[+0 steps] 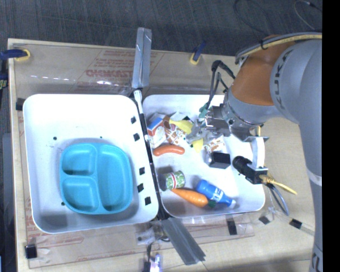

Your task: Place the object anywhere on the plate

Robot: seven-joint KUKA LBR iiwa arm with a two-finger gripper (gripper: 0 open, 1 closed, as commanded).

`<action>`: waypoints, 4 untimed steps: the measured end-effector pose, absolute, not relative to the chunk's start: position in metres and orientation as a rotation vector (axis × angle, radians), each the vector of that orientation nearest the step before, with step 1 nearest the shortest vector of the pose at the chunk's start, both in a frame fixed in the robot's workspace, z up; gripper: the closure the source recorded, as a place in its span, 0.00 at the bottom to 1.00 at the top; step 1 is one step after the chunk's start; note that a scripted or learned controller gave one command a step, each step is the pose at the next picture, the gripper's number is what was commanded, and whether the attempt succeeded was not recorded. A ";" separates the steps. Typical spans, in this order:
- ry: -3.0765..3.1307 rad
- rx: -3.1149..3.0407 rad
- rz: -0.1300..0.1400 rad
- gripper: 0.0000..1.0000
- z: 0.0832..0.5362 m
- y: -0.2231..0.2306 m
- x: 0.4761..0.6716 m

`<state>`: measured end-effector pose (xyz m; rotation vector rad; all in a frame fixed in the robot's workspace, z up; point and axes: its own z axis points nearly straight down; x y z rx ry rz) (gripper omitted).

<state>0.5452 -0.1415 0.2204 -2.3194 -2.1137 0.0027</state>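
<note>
One blue plate (96, 177), one carrot (189, 196), one bottle (214, 192), one sausage (169, 150); pincer (211, 130) state unclear.

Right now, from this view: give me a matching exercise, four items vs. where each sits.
Items:
1. blue plate
2. carrot
3. blue bottle
4. sausage

Places:
A. right bin, front edge, next to the bottle
B. left bin
C. right bin, near the divider, behind the small can
D. right bin, front right, beside the carrot

Pairs: 1-B, 2-A, 3-D, 4-C
</note>
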 end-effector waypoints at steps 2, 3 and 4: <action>-2.220 -2.219 0.005 1.00 0.209 -0.015 0.536; -2.072 -2.357 0.004 1.00 0.191 -0.026 0.531; -2.215 -2.224 0.005 1.00 0.191 0.031 0.501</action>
